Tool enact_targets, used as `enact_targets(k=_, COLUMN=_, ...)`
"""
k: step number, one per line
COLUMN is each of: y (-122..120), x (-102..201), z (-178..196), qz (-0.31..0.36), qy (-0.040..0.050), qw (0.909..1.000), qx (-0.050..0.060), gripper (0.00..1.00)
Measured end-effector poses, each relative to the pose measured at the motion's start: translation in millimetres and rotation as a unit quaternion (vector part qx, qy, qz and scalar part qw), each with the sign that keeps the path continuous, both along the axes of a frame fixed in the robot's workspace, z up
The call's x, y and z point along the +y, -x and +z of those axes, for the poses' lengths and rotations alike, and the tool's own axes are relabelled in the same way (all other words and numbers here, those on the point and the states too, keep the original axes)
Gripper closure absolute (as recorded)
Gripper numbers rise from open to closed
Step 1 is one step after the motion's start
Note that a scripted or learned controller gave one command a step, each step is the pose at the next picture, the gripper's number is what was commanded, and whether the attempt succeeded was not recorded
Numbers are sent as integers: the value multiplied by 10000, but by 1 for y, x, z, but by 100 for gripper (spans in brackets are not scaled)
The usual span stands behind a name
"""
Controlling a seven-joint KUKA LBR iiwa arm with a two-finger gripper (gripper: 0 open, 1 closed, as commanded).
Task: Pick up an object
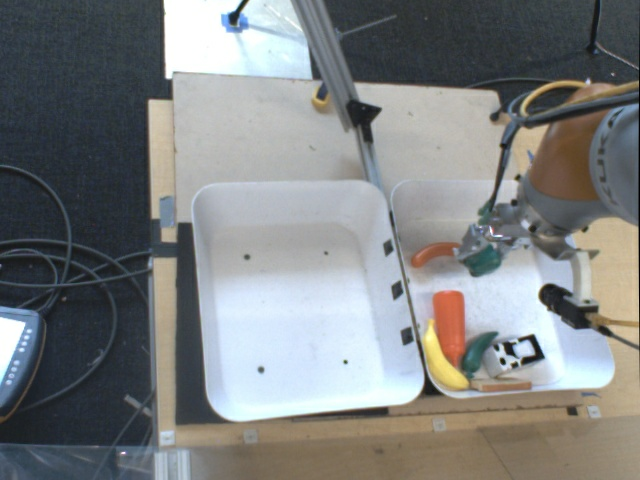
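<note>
Two white bins sit side by side on the bench. The left bin (300, 298) has only small dark dots on its floor. The right bin (445, 203) holds the toys. The grey and orange arm (580, 158) reaches in from the right. Its gripper (482, 251) hangs over the right bin, with a small dark green thing (484, 261) pinched between its fingers. A curved orange piece (432, 255) lies just beside it, on the left. Near the front of the bin lie an orange carrot (450, 325), a yellow banana (441, 360), a green pepper (478, 351) and a black and white toy (516, 353).
</note>
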State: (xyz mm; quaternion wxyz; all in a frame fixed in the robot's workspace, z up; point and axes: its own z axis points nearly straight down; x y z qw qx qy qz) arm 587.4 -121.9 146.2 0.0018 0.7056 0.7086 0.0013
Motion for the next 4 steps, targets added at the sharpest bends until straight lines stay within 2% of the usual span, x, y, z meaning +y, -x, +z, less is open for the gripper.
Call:
enact_targets(k=2, y=-12, x=-4, z=104, qz=7, qy=5, qw=10000, qx=-18, gripper=100)
enact_targets(k=3, y=4, x=55, z=108, qz=30, qy=-13, qw=10000, qx=18, gripper=100)
enact_targets(k=4, y=18, x=110, z=94, qz=31, qy=-16, qw=10000, qx=28, gripper=100)
